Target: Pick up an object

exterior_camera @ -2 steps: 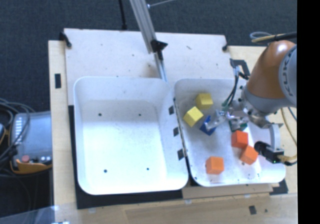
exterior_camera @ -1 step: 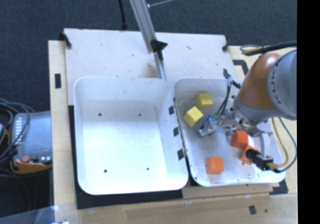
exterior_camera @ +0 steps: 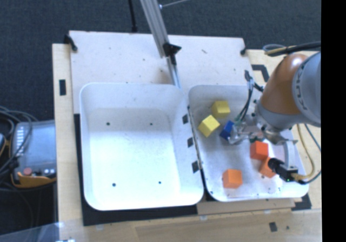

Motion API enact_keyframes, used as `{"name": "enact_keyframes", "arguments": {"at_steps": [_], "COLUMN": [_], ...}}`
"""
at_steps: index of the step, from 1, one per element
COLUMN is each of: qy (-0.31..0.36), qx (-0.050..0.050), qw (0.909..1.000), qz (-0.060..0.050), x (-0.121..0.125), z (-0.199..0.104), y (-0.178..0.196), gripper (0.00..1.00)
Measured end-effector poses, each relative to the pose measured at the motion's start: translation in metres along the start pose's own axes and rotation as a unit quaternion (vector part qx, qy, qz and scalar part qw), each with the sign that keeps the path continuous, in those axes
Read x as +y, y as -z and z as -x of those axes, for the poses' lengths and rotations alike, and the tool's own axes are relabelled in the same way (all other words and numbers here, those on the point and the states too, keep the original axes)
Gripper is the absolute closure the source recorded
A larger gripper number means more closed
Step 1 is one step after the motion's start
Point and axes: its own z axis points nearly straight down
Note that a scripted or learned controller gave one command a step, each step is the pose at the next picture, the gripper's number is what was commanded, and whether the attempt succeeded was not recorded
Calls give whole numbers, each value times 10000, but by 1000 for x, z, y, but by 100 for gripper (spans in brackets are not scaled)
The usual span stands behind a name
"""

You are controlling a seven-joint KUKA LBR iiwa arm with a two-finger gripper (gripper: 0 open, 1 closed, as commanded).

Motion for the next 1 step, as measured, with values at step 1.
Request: {"name": "enact_keyframes", "arguments": {"at_steps": [1], "qy": [-1], "qx": [2], "qw": [10000], "qz": [-6], "x": [3], "z": [8], "y": [45], "gripper": [100]}}
